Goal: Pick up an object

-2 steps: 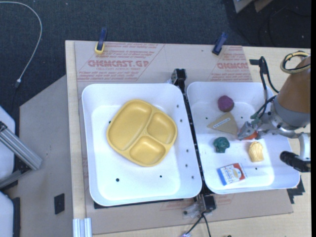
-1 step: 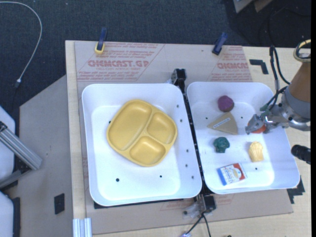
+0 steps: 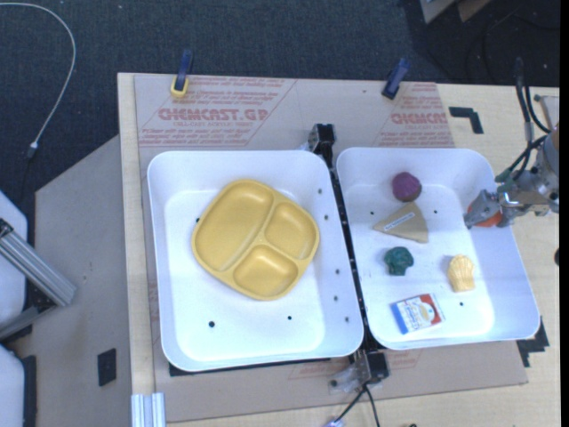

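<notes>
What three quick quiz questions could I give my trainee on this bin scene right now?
1. True or false: the yellow divided plate lies in the left bin.
2. Which item sits nearest the right bin's near edge? A) purple ball B) red and white carton C) cheese wedge
3. Fill in: the gripper sits over the right bin's ___ rim.

Key: 1 true. 2 B. 3 right; it sits apart from the green toy and the yellow toy.
</notes>
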Available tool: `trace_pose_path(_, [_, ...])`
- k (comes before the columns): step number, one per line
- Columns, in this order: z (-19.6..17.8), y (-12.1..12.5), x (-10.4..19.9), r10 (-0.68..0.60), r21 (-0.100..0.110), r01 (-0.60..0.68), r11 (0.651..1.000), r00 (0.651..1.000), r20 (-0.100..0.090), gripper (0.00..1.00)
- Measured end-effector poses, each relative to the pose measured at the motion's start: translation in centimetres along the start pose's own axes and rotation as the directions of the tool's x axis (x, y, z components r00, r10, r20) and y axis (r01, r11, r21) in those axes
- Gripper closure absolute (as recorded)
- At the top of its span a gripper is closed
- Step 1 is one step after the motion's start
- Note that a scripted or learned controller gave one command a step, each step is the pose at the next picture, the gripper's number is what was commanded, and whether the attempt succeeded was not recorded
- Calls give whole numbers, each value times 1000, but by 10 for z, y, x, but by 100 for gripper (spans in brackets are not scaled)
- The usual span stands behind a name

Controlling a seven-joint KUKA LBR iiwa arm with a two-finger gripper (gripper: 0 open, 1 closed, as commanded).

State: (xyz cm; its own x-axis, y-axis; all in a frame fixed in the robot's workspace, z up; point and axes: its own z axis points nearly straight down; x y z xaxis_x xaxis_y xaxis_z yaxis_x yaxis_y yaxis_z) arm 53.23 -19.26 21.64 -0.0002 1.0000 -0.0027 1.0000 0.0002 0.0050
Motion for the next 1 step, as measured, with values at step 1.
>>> trace_pose_path(1, [-53, 1, 0, -1, -1, 1, 1000, 1000, 0, 100])
